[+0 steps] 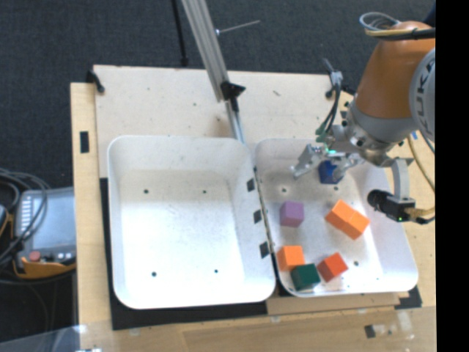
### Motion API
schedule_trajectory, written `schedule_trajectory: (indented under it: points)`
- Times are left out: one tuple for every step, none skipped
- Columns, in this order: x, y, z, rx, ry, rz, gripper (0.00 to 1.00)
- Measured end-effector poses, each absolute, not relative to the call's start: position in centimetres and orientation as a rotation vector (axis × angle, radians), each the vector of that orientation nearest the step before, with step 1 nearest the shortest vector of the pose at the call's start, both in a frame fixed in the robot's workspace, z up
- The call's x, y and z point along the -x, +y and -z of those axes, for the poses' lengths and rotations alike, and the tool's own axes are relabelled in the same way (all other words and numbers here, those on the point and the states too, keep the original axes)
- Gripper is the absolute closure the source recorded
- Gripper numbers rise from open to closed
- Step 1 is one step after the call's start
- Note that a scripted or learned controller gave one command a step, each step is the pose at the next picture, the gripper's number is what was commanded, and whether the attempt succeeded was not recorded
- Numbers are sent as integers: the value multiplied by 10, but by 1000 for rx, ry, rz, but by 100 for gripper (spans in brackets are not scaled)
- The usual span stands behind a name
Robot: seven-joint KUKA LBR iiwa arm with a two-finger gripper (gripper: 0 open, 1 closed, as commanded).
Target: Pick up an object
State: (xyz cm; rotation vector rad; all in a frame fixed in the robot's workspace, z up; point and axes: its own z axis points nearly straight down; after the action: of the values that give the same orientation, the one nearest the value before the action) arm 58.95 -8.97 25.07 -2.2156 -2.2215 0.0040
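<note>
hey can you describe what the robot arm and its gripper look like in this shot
The arm is a rounded, bulky body with a broad orange band and grey casing beside it. Thin green and dark cables run down its wrist side. The gripper is small, metallic silver-grey, with slim fingers and bits of blue and green by its mount.

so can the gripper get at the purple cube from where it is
Probably yes. The purple cube sits alone on open bin floor, apart from the other blocks, and the gripper hangs just beyond it over the same right bin, nothing between.

Bright even overhead light, white bins [183,218] slightly washed out, soft faint shadows, low resolution, mild overall blur
</note>
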Motion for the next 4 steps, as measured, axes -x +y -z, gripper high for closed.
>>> schedule_trajectory:
  points:
    - [-590, -90, -253, 2221, -2222, 2, 0]
    - [-593, -90, -211, 2224, -2216, -7, 0]
    - [-593, -98, -149, 2222, -2218, -8, 0]
    - [-593, -99, -97, 2224, -2218, -6, 0]
